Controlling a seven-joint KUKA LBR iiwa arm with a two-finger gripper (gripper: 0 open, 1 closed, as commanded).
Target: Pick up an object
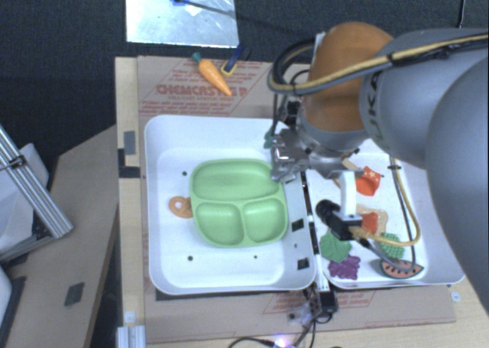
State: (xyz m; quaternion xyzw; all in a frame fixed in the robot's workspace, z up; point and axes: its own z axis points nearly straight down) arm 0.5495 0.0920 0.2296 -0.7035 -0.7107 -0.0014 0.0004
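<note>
Camera view shows the gripper (281,158) above the seam between the two bins; whether it is open or closed cannot be told. Nothing is seen held in it. Just below and left of it, a green divided plate (233,209) lies in the left bin (164,178), with an orange ring (181,206) farther left. Down to its right, in the right bin (437,268), lie a red piece (368,180), purple grapes (345,266) and a watermelon slice (401,268).

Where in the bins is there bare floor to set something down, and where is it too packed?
Left bin: bare floor between the far wall and the green plate, and a strip between plate and near wall. Left of the plate, the orange ring takes part. Right bin is crowded: grapes, watermelon slice and other toys, with the gripper by the divider.
</note>
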